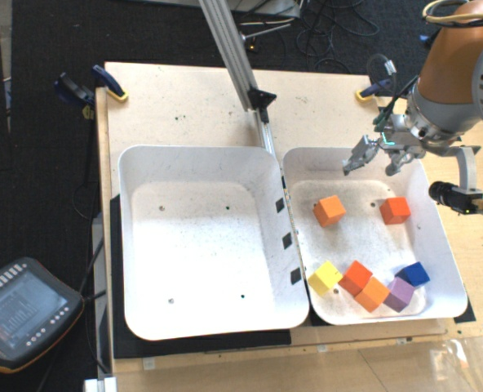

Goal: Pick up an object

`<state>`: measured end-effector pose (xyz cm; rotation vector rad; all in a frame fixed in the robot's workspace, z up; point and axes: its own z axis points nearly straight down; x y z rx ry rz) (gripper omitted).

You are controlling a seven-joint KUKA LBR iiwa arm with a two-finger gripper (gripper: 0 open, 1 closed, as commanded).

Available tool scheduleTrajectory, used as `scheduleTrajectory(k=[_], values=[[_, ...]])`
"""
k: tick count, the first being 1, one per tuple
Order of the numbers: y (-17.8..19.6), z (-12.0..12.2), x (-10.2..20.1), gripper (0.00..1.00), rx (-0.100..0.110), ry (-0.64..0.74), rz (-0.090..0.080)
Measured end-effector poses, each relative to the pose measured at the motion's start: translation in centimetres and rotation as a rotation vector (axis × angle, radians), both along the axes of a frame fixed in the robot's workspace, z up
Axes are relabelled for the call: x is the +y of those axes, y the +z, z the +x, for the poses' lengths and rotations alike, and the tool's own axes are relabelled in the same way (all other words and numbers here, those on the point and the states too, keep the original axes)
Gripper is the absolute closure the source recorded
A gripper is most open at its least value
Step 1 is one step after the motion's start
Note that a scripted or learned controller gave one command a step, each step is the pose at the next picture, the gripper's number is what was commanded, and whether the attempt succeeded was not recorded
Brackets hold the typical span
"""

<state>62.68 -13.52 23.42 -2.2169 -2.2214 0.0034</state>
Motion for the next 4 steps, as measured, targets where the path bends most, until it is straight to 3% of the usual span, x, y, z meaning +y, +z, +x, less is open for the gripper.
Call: scheduleTrajectory(k=[1, 3, 4], values=[[0.2, 0.1, 0.0, 0.0, -0.004, 0.001, -0.001], [-11.1, 0.6, 0.2, 0.0, 0.001, -0.002, 0.0], [-14.0, 0.6, 0.3, 0.0, -0.003, -0.002, -0.001]])
